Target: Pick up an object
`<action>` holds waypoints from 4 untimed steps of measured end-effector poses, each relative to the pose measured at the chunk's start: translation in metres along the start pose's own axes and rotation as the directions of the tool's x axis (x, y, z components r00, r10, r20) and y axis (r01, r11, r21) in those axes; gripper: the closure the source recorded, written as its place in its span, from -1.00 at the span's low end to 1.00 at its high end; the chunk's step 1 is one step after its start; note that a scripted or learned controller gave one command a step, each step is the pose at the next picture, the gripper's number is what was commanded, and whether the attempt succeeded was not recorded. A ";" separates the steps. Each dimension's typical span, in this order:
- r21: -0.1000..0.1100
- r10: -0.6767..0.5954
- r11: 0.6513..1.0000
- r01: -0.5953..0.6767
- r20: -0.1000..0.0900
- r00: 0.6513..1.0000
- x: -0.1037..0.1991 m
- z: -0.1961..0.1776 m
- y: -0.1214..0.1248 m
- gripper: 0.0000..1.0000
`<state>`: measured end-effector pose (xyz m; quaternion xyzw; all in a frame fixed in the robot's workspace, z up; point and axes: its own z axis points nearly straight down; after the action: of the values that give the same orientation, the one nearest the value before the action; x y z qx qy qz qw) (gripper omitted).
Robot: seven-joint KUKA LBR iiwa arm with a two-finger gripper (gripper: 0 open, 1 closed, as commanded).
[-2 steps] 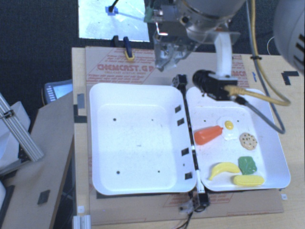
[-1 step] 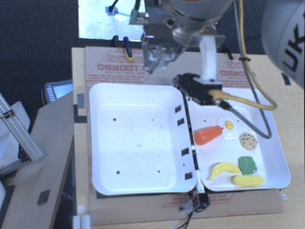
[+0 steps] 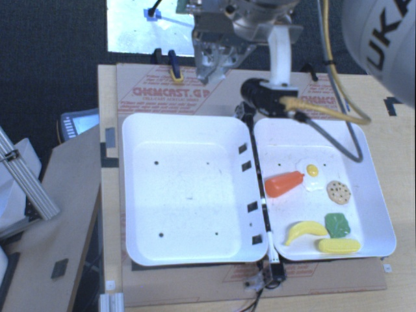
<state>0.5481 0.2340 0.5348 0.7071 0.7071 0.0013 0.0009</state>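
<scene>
Take the right-hand shallow white plastic bin (image 3: 374, 194) as your landmark: everything worth picking lies inside it. The orange carrot-shaped toy (image 3: 283, 184) sits near the bin's inner wall, its long axis running roughly left to right with a slight tilt, the thick end toward the divider between the bins. Just beside it, toward the bin's middle, lies the flat white fried-egg toy with a yellow yolk (image 3: 311, 172), and next to that the round tan cookie (image 3: 338, 192). Along the bin's near edge you have the curved yellow banana toy (image 3: 305, 231), the small green leafy piece (image 3: 337, 224) and the yellow corn-shaped piece (image 3: 338, 245), these three close together, the green one touching or nearly touching the corn. The arm's two-finger gripper (image 3: 209, 60) hangs beyond the bin's far-left corner, over the brown cardboard sheet (image 3: 162, 93) behind the bins, well apart from every toy. From there the objects lie toward the camera and to the view's right, the carrot being the nearest, so I judge the coming move has to carry the tool across the far rim and down into this bin. At this slant you cannot tell whether it is spread or closed, and nothing is visibly caught in it.
</scene>
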 end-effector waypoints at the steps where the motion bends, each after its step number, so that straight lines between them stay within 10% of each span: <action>1: 0.000 0.000 1.000 0.000 0.000 1.000 0.000 0.000 0.019 1.00; 2: -0.001 -0.002 1.000 0.002 -0.002 1.000 0.001 -0.011 0.019 1.00; 3: 0.018 0.002 1.000 -0.002 0.006 1.000 -0.055 0.226 -0.031 1.00; 4: -0.004 -0.010 1.000 0.010 -0.005 1.000 0.004 0.153 -0.040 1.00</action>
<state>0.5082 0.2383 0.3819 0.7036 0.7106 0.0043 0.0006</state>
